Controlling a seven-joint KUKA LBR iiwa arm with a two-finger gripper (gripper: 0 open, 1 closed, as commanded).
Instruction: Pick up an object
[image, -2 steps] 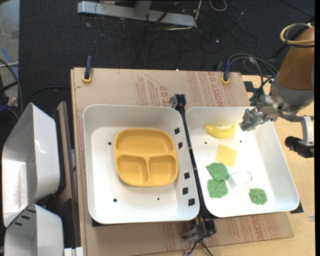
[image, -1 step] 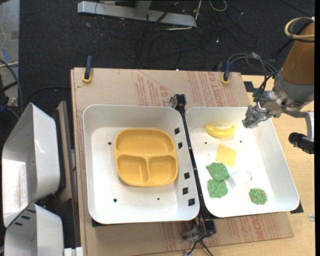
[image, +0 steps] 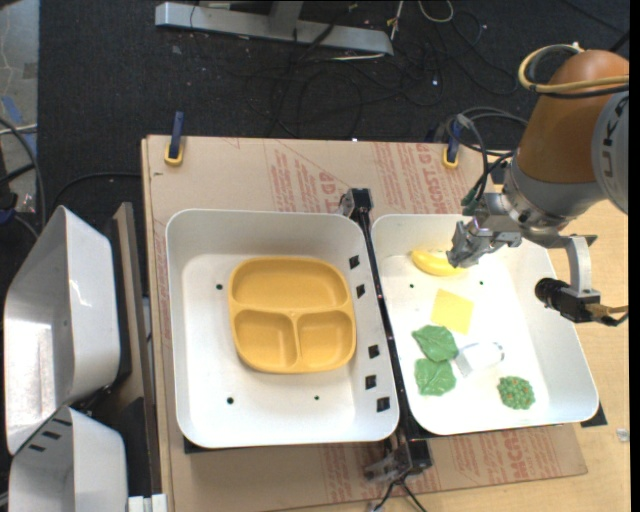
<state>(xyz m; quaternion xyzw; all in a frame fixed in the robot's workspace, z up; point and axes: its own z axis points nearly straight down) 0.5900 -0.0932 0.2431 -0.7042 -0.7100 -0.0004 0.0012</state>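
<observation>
1. The arm (image: 565, 130) comes in from the upper right of the frame, its orange band uppermost, with the wrist bent down over the top of the right bin (image: 560, 400).
2. The claw (image: 462, 256) points down and to the left, low over the bin's upper left corner; I cannot tell how it is set.
3. The banana (image: 432, 263) is a small yellow curved piece lying flat on the white floor of the right bin, near its upper left corner.
4. The banana sits just left of the claw tip, its right end at or under the tip; whether they touch cannot be told.
5. Lower in the same bin lie a yellow square (image: 452, 310), two green leaves (image: 435, 360), a clear piece (image: 480, 357) and a green clump (image: 516, 392).
6. The left bin (image: 200, 300) holds a yellow tray (image: 293, 313).
</observation>
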